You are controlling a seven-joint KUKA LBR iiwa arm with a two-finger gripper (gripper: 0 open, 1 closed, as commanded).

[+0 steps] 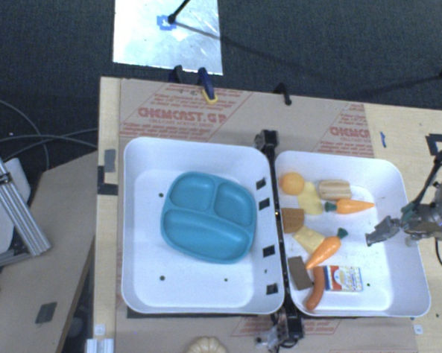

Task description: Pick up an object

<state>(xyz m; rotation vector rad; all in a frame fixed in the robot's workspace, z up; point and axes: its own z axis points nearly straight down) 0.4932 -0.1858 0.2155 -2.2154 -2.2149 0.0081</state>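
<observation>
The toy food lies in the right shallow white plastic bin (409, 221), gathered toward that bin's left wall and front edge: an orange round fruit (292, 184) near the back left corner, a tan bread roll (334, 189) just beside it, and a small orange carrot with a green tip (354, 207) pointing toward the right wall. Below these sit a pale yellow piece (310, 202), a brown square block (292, 219) and a second pale yellow wedge (309, 239), then a larger orange carrot with a green top (324, 252) lying at a slant. Nearer the front edge are a dark grey-brown flat block (299, 274), an orange-red sausage (316, 289) and a white printed carton with red and blue marks (344, 279), the sausage touching the carton's left end. That makes two carrots, two yellow pieces, and one each of the rest. The grey gripper (386, 231) hangs over the bare right part of this bin, apart from every item, and I cannot tell how its fingers are set. The left shallow white plastic bin (136, 279) holds one blue plastic divided plate with three compartments (209, 216), near its middle. Both bins rest on a brown cardboard-covered surface (187, 114), with a beige ring (209, 352) at its front edge.
</observation>
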